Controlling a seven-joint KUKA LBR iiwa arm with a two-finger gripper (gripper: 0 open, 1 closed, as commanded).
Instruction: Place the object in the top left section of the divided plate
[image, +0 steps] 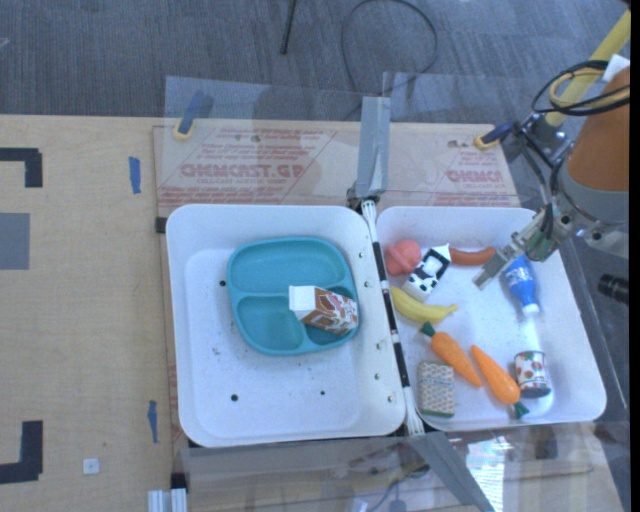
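Note:
A small brown carton with a white top (322, 308) lies on its side on the blue divided plate (275, 265) in the left bin (200, 330). It rests in the plate's lower right part, with its white end over the middle dividers. The plate's wide upper section is bare. My gripper (505, 262) hangs over the right bin (575, 345), far right of the plate, just above a blue and white tube (521, 287). I see nothing held in it.
The right bin holds a pink round piece (403, 256), a black and white toy (431, 272), an orange sausage shape (472, 255), a banana (420, 307), two carrots (455, 358) (495, 373), a small can (531, 372) and a tan woven block (436, 388).

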